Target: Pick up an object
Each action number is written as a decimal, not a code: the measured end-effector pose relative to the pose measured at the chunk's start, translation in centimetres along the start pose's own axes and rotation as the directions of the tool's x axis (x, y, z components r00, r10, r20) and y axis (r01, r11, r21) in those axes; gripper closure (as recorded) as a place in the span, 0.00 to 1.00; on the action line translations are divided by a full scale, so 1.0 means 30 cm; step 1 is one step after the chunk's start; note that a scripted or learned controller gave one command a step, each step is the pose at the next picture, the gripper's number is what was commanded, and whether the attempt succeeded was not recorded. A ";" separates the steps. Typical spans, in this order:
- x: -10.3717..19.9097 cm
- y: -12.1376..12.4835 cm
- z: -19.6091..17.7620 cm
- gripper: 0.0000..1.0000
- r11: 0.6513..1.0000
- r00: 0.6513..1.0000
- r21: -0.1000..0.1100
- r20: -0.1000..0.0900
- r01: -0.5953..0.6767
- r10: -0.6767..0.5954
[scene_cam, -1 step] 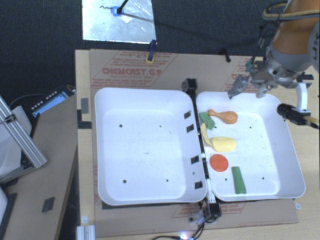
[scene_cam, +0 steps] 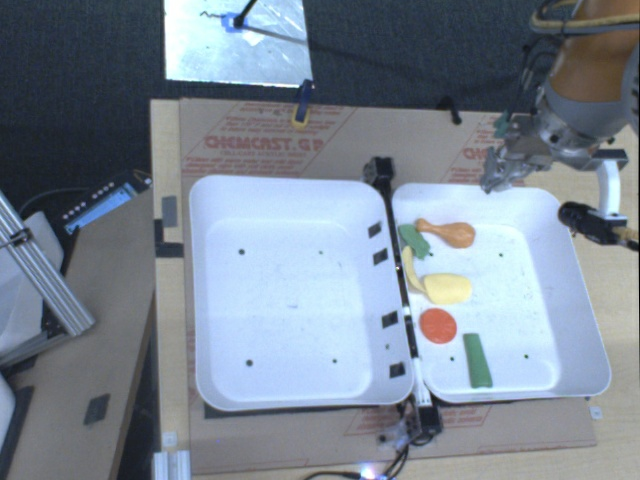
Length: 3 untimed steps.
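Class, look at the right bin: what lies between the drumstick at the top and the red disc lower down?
In the camera view, a yellow lump lies between the drumstick and the red disc, with a banana just to its left.

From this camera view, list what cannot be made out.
- Gripper: small and dark above the right bin's far rim; finger state unreadable.
- Arm: cut off by the top and right edges.
- Yellow curved piece: partly tucked against the divider and behind the yellow lump; its full shape is unclear.
- Green piece: overlapped by the drumstick-shaped toy, so its outline is unclear.
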<state>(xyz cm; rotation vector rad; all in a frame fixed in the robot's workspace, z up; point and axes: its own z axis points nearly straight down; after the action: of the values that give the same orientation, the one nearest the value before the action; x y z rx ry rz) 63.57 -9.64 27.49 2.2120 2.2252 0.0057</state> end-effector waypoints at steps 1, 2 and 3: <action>0.131 0.084 0.207 1.00 1.000 1.000 0.006 -0.001 0.002 -0.002; 0.119 0.118 -0.199 1.00 1.000 1.000 -0.011 0.002 0.000 0.000; 0.221 0.110 0.041 1.00 1.000 1.000 0.008 -0.001 0.001 -0.001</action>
<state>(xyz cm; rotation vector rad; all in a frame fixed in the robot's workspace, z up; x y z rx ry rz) 66.83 -2.99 26.29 2.2151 2.2308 -0.0016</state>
